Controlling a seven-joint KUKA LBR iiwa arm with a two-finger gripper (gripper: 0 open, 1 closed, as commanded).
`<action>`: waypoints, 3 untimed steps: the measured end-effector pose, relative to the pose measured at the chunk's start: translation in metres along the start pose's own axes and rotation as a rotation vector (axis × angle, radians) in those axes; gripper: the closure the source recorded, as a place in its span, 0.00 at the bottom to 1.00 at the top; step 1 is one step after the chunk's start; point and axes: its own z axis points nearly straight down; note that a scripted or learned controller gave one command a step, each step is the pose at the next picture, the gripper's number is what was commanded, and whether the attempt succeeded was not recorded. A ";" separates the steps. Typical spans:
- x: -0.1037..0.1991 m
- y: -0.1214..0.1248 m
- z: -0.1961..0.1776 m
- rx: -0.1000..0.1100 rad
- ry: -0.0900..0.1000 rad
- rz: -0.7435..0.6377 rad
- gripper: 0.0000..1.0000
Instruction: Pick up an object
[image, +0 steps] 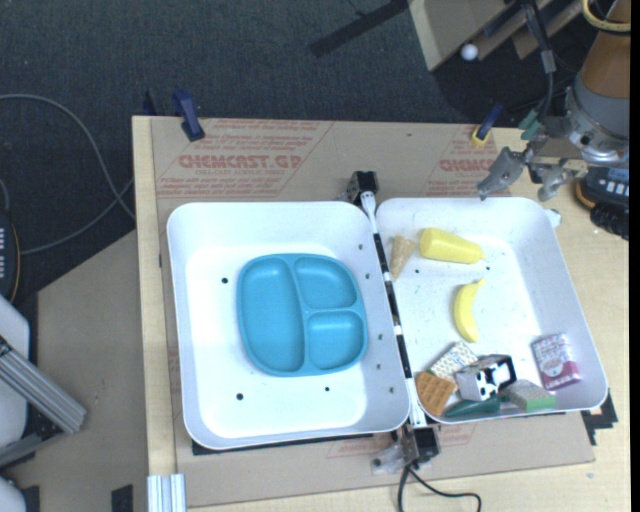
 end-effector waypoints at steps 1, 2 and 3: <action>0.043 -0.011 0.109 0.002 0.001 -0.001 0.00; 0.025 -0.054 0.174 0.003 0.001 0.001 0.00; 0.047 -0.084 0.198 0.003 0.002 0.001 0.00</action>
